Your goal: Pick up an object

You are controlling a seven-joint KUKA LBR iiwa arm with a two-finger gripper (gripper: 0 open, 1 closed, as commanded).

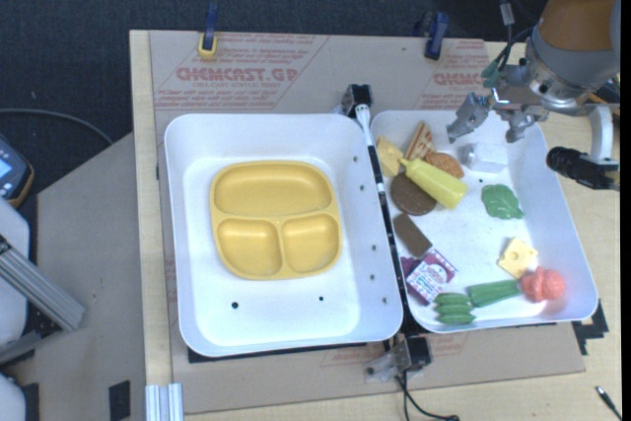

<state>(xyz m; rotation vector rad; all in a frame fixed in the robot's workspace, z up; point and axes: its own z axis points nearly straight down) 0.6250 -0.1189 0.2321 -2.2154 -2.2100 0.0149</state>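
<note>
Toys look small, light and hard. The gripper [490, 119] hangs open with nothing in it, and the yellow corn [435, 182] lies just below it. The corn may be slippery, so its middle looks like the best place to pinch.

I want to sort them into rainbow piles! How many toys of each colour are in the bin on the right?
Yellow toys: 3
Green toys: 3
Brown toys: 2
Orange-tan toys: 2
Purple toys: 1
Red toys: 1
Total: 12
</note>
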